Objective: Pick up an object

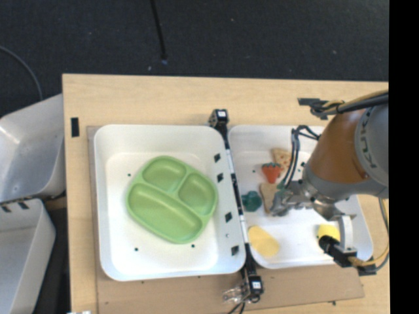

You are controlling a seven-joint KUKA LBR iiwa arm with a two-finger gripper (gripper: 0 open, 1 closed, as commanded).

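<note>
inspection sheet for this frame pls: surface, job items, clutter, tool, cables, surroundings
Surface: wooden bench bearing two white bins, left bin and right bin, side by side.
Job's things: in the right bin, a yellow piece, teal piece, red piece, tan piece.
Clutter: green divided plate lying flat in the left bin.
Grippers: tool low in the right bin near the teal piece; finger state hidden by the arm.
Cables: black cable on the dark floor; wiring along the arm.
Surroundings: grey-white containers left of the bench.
</note>
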